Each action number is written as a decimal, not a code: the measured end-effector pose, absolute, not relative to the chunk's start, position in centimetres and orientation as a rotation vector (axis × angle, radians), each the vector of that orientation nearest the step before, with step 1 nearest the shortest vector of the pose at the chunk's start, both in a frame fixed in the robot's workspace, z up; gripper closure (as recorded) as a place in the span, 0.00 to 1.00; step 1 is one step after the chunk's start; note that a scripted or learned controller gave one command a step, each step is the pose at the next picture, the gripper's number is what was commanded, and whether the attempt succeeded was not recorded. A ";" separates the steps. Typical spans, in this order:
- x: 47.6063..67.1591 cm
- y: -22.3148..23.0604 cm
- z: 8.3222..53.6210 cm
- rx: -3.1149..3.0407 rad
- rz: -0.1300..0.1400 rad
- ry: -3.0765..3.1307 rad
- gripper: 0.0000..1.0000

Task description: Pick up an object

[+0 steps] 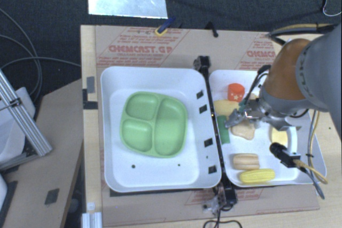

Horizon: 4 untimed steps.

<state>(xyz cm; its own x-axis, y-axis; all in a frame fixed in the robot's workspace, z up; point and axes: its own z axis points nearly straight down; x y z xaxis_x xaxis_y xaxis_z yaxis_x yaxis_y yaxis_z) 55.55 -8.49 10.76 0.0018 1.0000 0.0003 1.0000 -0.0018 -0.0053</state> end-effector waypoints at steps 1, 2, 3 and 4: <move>60.2 -5.5 21.0 -2.219 -0.014 -2.238 0.00; 52.7 -8.6 11.9 -2.220 0.010 -2.211 0.00; 60.5 -16.3 22.9 -2.236 -0.010 -2.233 0.00; 60.9 -13.6 8.0 -2.217 -0.001 -2.230 0.00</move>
<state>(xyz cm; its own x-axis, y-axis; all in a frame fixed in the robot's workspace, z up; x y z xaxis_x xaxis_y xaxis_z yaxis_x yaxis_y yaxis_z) 60.91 -13.57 8.00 -0.0058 1.0000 -0.0011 1.0000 0.0058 0.0024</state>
